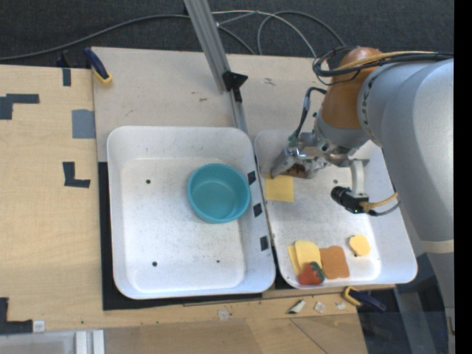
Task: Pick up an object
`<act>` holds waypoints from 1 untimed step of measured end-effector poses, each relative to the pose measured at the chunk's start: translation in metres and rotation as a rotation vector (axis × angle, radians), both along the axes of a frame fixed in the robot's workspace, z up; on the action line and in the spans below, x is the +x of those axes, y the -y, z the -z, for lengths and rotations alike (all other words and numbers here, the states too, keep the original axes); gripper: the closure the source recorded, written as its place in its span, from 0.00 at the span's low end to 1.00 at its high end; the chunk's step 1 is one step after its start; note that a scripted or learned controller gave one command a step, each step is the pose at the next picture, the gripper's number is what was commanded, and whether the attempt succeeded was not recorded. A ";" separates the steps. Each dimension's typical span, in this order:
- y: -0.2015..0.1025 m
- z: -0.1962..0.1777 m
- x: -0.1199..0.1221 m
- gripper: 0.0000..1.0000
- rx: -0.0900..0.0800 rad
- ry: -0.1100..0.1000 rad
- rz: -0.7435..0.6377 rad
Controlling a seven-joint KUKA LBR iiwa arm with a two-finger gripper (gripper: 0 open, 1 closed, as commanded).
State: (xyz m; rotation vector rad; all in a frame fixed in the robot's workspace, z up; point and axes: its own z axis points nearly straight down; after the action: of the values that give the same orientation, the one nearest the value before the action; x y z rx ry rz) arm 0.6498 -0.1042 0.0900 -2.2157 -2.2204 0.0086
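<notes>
The claw (295, 167) sits low in the right bin (383, 271), near its upper left corner, close to the wall shared with the left bin (118, 198). Whether it is released or clenched cannot be told from this slanted overhead angle; the metal tip is too small and shadowed. Something dark reddish-brown shows right at the tip, but it cannot be made out as a separate item or as held.

Just below the tip, touching or nearly so, lies a flat yellow square (279, 189). This looks like the nearest candidate for the pick. Well apart, at the lower end of the same bin, are a yellow slab (304, 254), an orange tile (334, 261), a small red piece (311, 274) and a small yellow lump (359, 245). A blue bowl (217, 192) sits alone in the left bin.

Judgement: the step in hand is the approach or closing on a target. The square is thin and flat, so a good grasp likely needs the tip pressed down to the bin floor, straddling one edge, clear of the bin wall. A lift would confirm the hold.
</notes>
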 end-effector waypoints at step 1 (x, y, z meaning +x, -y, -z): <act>-0.001 -0.014 0.002 1.00 0.000 0.005 -0.001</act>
State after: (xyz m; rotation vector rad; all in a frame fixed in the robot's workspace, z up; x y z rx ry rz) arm 0.6514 -0.1036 0.1038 -2.2164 -2.2243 0.0031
